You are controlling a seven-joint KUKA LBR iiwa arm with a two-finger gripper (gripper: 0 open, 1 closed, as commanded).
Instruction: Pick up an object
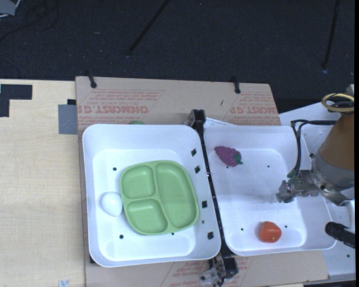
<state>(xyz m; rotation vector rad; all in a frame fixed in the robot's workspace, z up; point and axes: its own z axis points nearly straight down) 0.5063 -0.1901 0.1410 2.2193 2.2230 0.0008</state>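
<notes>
Left white bin [96, 160]: green three-compartment plastic plate [159, 197] at centre, small white egg-shaped object [112, 204] touching its 9 o'clock edge. Right white bin [251, 247]: purple grape-like toy [228, 155] near the 11 o'clock corner, long axis about 10-to-4; orange-red rounded toy [269, 232] near the 6 o'clock wall. Pincer [289, 191] sits low at the bin's 3 o'clock side, nothing seen between its tips; how wide it stands, cannot tell. Likely target is the orange-red toy, lying at about 7 o'clock from the pincer, near. Open floor between them; front wall crowds the toy's far side. Grape toy is farther, at 10 o'clock.
</notes>
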